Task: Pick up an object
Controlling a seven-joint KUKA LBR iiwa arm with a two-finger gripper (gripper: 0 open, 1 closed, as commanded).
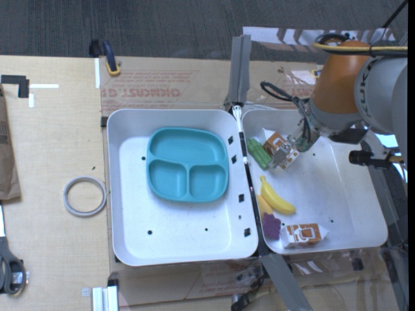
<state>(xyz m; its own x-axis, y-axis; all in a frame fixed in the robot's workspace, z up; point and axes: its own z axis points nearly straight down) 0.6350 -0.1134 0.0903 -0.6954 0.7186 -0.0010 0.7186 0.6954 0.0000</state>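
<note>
One fixed camera looks down at a slant from above the bench, far enough off to take in both white bins. The left bin lies well clear of the jaws; the right bin sits beneath them. The arm enters from the view's right.

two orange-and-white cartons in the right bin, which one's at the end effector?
The upper carton, beside the green item and right at the end effector. The other carton lies by the bin's front edge, below the banana.

plate in left bin, banana right
</note>
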